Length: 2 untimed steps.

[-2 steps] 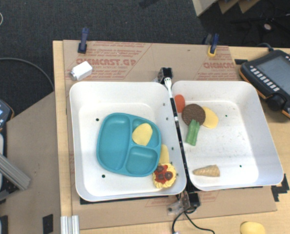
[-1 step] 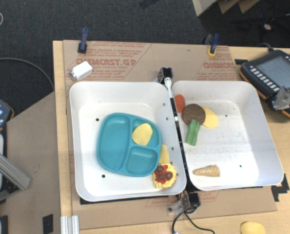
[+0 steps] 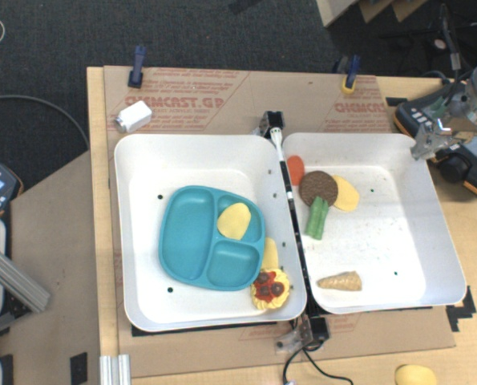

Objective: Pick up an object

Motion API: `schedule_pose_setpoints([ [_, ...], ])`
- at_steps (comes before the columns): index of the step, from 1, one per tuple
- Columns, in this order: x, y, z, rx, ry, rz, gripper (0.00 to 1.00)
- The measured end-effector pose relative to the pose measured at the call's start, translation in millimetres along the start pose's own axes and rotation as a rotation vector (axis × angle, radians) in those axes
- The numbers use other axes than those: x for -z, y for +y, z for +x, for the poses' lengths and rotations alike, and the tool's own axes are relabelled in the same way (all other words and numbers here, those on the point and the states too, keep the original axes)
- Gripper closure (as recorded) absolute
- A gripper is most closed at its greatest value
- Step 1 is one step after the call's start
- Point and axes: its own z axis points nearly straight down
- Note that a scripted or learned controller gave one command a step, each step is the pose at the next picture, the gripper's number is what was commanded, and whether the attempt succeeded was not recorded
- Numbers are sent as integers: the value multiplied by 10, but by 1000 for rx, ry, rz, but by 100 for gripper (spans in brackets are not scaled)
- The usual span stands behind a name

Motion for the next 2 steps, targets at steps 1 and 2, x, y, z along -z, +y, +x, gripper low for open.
schedule_pose_setpoints([
  [1, 48, 384, -13, -2, -2, -5, 100],
  [2, 97, 430, -15, -3, -2, -4, 100],
])
